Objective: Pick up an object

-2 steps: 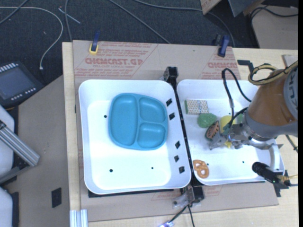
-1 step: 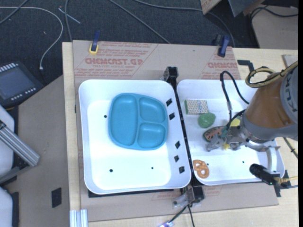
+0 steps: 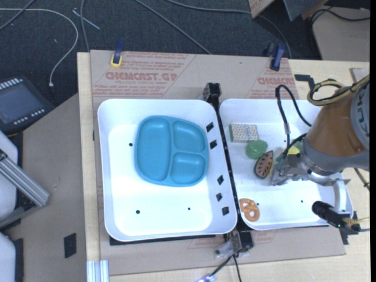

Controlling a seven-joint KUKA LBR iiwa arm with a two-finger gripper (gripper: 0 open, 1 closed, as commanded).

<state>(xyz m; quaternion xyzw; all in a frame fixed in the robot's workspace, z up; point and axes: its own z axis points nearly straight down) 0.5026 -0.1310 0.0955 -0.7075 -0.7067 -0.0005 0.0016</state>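
The left bin (image 3: 111, 157) is holding a blue divided plate (image 3: 171, 150), lying toward its back edge. The right bin (image 3: 294, 213) is holding a small patterned block (image 3: 243, 132) near its back left corner, a green piece (image 3: 256, 150) just in front of that, a watermelon-slice toy (image 3: 264, 165) beside it, and a pretzel (image 3: 249, 208) at its front left corner. The gripper (image 3: 281, 174) is hanging low in the right bin, just right of the watermelon-slice toy; I cannot tell how it is set.

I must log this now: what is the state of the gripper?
Gripper: low in the right bin, beside the watermelon slice; open or closed cannot be told.
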